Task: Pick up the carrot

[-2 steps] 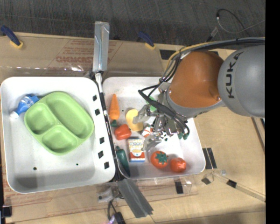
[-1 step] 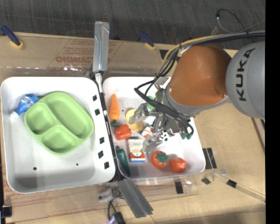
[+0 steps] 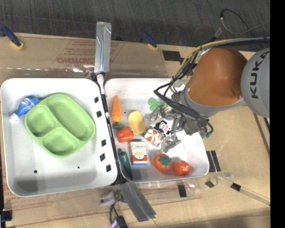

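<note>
Bins sat side by side: the left bin (image 3: 14,175) held a green divided plate (image 3: 60,123), the right bin (image 3: 199,152) toy foods. The gripper (image 3: 173,129) hung over its middle, its grip impossible to judge. The carrot (image 3: 116,109) lay upright near the divider, well apart.

the grey kuka arm with the orange band (image 3: 217,82) comes in from 3 o'clock, wrist bent down, its metal two-finger gripper (image 3: 173,132) pointing toward 8 o'clock, cables looped around the wrist.
</note>
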You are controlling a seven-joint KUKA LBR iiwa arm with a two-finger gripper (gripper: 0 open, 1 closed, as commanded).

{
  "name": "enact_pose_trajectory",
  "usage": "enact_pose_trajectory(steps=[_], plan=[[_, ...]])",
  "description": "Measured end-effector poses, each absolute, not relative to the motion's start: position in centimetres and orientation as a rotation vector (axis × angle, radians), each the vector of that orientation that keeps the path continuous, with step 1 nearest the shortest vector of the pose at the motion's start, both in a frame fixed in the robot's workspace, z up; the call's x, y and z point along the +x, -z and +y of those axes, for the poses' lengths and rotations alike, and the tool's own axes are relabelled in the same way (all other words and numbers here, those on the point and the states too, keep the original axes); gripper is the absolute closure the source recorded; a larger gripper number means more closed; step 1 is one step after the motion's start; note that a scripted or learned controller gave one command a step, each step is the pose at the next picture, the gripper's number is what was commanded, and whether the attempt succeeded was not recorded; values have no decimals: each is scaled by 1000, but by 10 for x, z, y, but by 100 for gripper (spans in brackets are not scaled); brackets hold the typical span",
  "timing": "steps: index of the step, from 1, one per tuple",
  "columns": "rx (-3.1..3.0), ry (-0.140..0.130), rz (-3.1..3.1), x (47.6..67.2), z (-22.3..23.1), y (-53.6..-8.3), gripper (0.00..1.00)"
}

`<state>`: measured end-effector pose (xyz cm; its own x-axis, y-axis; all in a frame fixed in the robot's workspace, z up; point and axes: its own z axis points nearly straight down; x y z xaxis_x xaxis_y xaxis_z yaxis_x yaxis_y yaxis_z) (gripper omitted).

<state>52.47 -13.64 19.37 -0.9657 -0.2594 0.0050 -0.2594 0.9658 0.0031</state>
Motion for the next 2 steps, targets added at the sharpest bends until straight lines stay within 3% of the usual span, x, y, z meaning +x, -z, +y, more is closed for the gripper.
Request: enact_pose_trajectory(steps=[1, 2], plan=[[295, 2, -3125, 518, -100, -109, 0], [825, 3, -3029, 540, -74, -189, 0]])
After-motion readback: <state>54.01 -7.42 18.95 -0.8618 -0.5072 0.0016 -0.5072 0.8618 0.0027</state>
